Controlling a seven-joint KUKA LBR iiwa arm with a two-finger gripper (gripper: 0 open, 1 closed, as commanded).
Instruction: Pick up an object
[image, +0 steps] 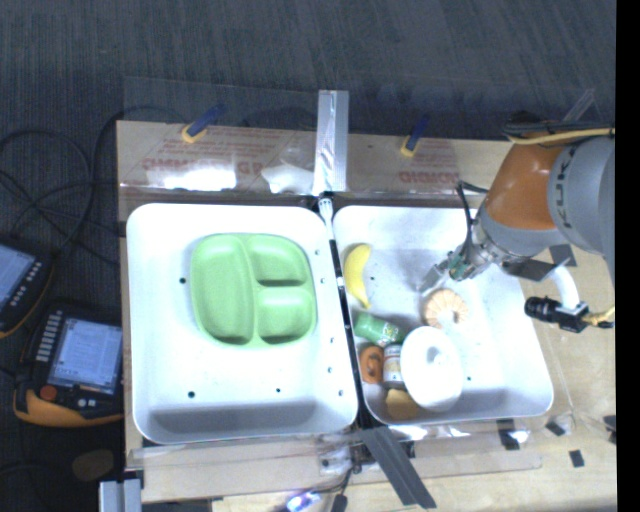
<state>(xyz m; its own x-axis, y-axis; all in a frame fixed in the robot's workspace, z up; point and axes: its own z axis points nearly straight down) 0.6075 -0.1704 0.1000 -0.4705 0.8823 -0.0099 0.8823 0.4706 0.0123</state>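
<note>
Reach is the step in hand: my gripper (452, 268) hangs low in the right bin (520, 398), just above and beside a round orange-and-cream pastry (445, 308), touching nothing that I can make out. Whether it is open or closed I cannot tell. A banana (357, 272) lies by the left wall, a green can (377, 328) and a white cup (432, 366) nearer the front. Next, I judge, comes centring over the pastry and descending.

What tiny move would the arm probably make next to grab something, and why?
Probably a short drop toward the round orange-and-cream object. The gripper hangs just above and beside it in the right bin, holding nothing visible, and that object lies apart from the banana and white cup.
</note>
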